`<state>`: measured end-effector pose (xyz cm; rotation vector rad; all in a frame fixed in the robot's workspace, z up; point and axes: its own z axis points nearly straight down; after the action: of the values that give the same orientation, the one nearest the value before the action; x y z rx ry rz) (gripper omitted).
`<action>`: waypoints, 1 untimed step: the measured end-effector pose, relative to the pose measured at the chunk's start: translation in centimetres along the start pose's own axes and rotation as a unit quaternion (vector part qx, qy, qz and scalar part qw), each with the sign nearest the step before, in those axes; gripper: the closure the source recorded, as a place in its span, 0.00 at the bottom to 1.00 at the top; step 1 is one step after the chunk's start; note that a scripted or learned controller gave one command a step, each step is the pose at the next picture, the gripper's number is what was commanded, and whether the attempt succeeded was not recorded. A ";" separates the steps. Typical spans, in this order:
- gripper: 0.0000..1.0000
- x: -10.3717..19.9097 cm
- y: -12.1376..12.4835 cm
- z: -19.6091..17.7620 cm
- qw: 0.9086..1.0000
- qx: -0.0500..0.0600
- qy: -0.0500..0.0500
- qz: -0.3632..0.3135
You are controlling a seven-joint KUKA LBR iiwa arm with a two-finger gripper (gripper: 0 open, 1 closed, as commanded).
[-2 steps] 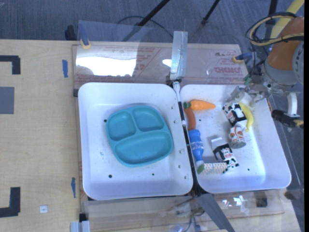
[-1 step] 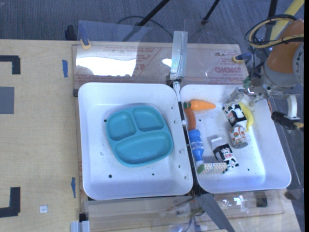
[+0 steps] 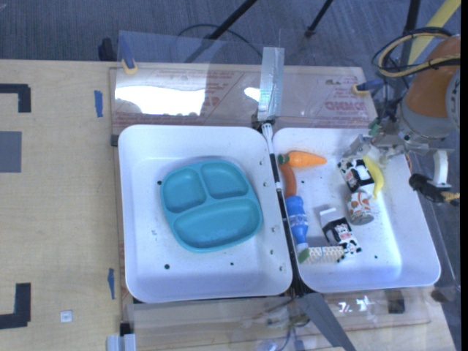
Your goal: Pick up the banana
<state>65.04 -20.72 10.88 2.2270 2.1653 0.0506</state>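
Left bin (image 3: 139, 218): blue tray (image 3: 210, 203). Right bin (image 3: 409, 258): banana (image 3: 376, 177), carrot (image 3: 306, 159).

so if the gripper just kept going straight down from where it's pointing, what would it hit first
Probably the banana, which lies in the right bin just below the gripper, beside a black-and-white toy. Depth is unclear from this slanted view, so it might touch the toy first.

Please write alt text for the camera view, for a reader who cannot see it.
The gripper hovers beside the banana in the right bin, among a carrot, blue bottle and small toys. The left bin holds a blue divided plate.
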 end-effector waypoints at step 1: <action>0.00 0.7 0.1 0.0 1.000 0.002 -0.006 -0.017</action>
<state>65.20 -20.07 10.88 2.1862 2.1975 0.0327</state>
